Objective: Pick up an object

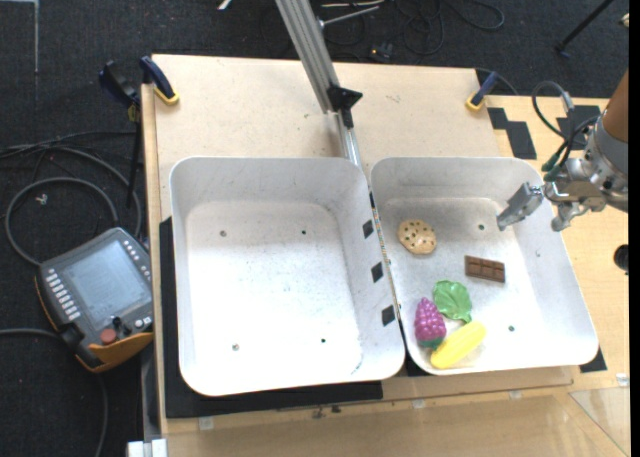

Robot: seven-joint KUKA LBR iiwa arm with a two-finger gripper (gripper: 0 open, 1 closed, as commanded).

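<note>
On the wooden bench [260,105], the right bin [560,295] holds a cookie [417,237] at its centre, a chocolate bar [485,268] at four o'clock (grapes [430,322] lower), while the gripper [540,207] hovers open, empty, at two o'clock.

place: robotics lab | evidence: teach pendant [95,290] on dark carpet, loose cables [60,160], clamped plywood bench [260,110]

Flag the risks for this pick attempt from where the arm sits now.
1. The gripper sits over the right bin's far right rim, apart from every item; a straight descent likely meets wall or bare floor.
2. The grapes, green leaf and yellow piece huddle together, so a grasp there may catch two or shove one aside.
3. The chocolate bar lies flat, probably hard to grip.
</note>
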